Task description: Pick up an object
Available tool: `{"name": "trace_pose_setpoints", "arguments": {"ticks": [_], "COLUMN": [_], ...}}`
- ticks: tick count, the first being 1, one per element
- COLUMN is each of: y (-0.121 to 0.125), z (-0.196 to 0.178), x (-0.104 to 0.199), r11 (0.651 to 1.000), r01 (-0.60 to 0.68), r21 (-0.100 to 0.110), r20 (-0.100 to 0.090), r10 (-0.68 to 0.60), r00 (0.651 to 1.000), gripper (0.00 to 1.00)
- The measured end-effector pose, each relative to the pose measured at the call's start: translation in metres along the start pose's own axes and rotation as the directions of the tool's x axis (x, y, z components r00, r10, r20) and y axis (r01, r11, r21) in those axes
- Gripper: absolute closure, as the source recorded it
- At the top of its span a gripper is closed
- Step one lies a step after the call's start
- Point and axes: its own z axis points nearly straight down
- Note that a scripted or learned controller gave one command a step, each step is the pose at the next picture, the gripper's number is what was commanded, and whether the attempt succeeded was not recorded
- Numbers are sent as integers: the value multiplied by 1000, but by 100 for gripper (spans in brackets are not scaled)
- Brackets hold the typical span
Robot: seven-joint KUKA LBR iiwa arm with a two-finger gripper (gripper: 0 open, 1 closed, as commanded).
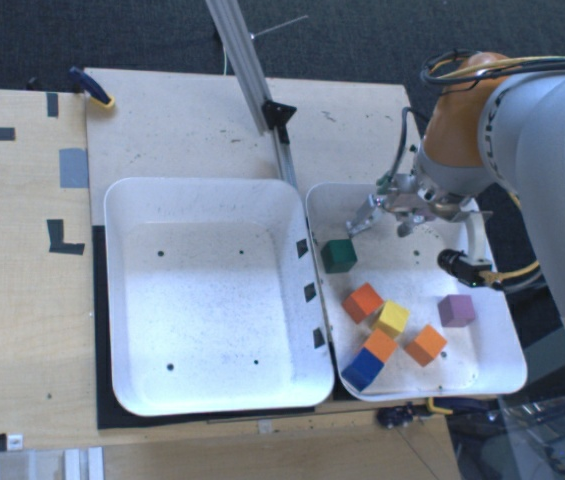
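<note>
My gripper (382,222) hovers over the back of the right bin (492,368), its fingers spread apart with nothing between them. A green cube (339,255) lies just left of and below the fingertips, near the bin's left wall. Further forward lie an orange cube (363,301), a yellow cube (393,319), a second orange cube (380,345), a blue cube (363,368), another orange cube (425,345) and a purple cube (456,310).
The left bin (122,228) stands beside the right one, sharing a raised divider. A metal bar (247,58) slants down to the divider's back end. A blue-and-yellow clamp (92,86) lies at the bench's back left.
</note>
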Motion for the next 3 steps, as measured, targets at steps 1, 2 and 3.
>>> {"name": "trace_pose_setpoints", "arguments": {"ticks": [1, 2, 3], "y": [1, 8, 9], "z": [-13, -74, -122], "x": [0, -2, -2], "r11": [1000, 1000, 1000], "r01": [1, 0, 0], "r21": [-4, -12, -11], "r20": [0, 1, 1], "r10": [-1, 0, 0], "r00": [1000, 1000, 1000], "gripper": [100, 100, 100]}}
